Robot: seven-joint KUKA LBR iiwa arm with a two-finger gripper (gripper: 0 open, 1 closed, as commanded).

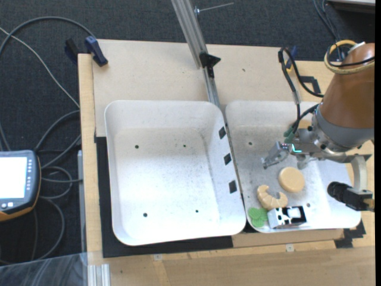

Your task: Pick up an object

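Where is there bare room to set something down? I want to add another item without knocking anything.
The left bin offers a wide bare floor. In the right bin, the far strip behind the gripper is bare. Its near end is crowded: the tan disc, the croissant-shaped piece, the green disc and the black-and-white block sit close together.

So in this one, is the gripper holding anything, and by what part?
Nothing is held. The gripper hangs over the right bin with nothing between its fingers, above and left of the tan round disc.
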